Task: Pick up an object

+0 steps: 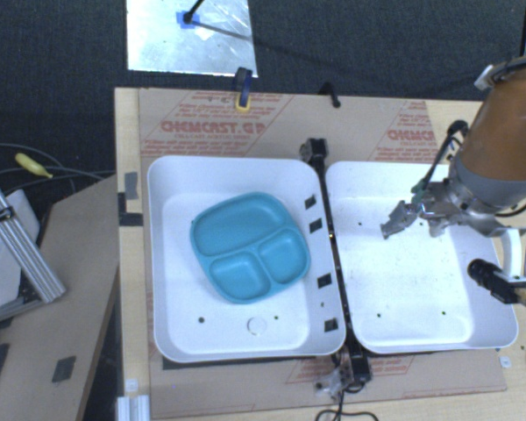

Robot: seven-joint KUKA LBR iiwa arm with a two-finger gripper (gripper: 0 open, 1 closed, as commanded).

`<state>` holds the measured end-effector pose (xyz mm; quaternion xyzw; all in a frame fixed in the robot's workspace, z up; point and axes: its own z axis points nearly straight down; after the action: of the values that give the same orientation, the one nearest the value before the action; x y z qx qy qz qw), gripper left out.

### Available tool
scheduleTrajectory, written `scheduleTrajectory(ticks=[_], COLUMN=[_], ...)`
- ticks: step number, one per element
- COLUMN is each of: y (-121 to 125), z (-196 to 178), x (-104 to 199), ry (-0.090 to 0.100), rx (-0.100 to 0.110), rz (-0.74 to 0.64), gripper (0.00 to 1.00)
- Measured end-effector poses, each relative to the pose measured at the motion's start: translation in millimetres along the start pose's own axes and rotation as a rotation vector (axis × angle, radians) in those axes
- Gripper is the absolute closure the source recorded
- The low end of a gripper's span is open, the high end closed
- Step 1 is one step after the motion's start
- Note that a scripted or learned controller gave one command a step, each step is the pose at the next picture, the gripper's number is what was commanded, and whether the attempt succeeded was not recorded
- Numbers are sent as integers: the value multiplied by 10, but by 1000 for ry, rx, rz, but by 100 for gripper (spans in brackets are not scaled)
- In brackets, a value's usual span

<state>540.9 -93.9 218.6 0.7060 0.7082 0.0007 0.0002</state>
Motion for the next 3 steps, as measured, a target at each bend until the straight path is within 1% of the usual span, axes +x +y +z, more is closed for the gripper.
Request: scheduleTrajectory(ticks=[1,2,3], y=[589,1040,1026], z=[352,-228,-313], x=[945,1243,1225], ry=[1,0,0], rx=[-4,-8,-5], rz=[-8,-4,-5], gripper=[0,0,100])
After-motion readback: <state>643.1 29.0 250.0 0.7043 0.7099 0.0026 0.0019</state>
